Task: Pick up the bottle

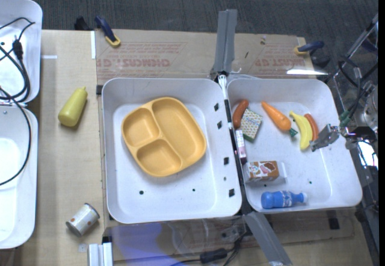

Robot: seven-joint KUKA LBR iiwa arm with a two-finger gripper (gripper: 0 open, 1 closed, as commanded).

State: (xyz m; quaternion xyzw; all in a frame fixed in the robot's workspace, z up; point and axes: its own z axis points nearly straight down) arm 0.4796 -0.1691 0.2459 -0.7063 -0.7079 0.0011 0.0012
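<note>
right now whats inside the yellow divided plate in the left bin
All three compartments of the yellow plastic divided plate show bare. It lies flat in the left white bin, so the floor under it is covered.

Only readable print I saw was red lettering on the cardboard sheet (180, 54) behind the bins, upside down, roughly "CHEMCAS"; the bottle (283, 200) label was too small.
</note>
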